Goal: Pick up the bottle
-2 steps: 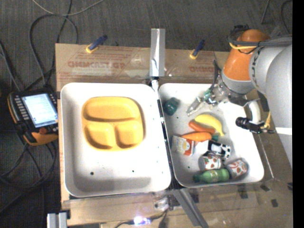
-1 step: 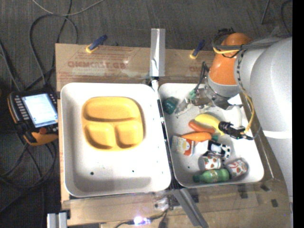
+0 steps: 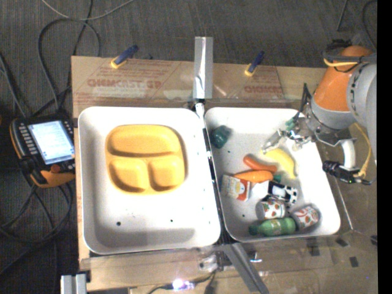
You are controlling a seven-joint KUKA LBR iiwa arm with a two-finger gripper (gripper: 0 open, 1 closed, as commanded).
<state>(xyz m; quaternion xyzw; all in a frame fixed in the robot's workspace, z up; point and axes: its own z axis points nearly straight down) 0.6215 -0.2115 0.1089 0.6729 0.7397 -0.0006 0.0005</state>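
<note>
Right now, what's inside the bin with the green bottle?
The right bin holds the green bottle, two cans, a carton, a carrot, a banana and a dark green piece. Anything beneath them is covered.

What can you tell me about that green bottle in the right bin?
The green bottle is small, looks like plastic, and has a paler label band around its middle. It lies on its side along the near wall of the right bin. One end rests against a red-and-white can, and another can sits just behind it.

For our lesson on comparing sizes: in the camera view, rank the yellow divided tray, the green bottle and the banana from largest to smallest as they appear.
1. Yellow divided tray, clearly largest.
2. Green bottle and banana: similar in apparent size, too close to rank.
</note>
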